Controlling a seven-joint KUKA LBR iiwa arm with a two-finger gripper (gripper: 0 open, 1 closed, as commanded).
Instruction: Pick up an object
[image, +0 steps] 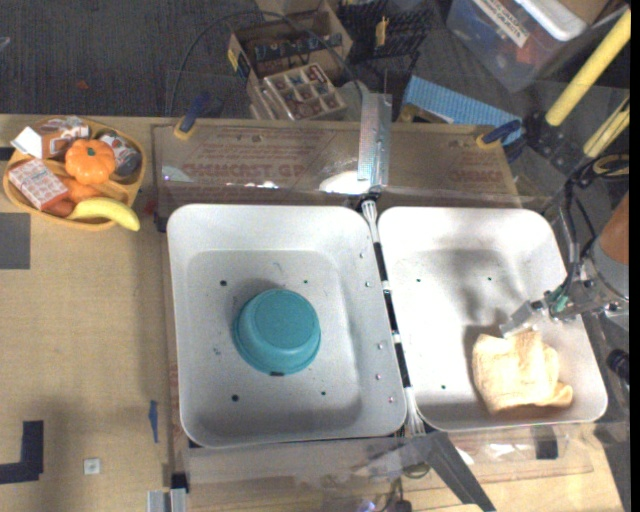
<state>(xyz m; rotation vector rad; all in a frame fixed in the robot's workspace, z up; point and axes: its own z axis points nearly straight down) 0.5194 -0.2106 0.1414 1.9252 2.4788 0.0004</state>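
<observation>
Currently poised low over the right bin (440, 240) near its right wall, pincer (535, 312) just above and a touch left of the crumpled tan cloth (518, 372); impossible to tell whether parted or closed at this size, and nothing visibly held. Lying in the bin's lower right corner, cloth directly below the pincer in the view, almost touching its tip, long axis running roughly left to right across the bin floor. Probably calling for a short drop toward the cloth's upper edge; teal bowl (278, 330), upside down in the left bin (200, 240), well apart.
</observation>
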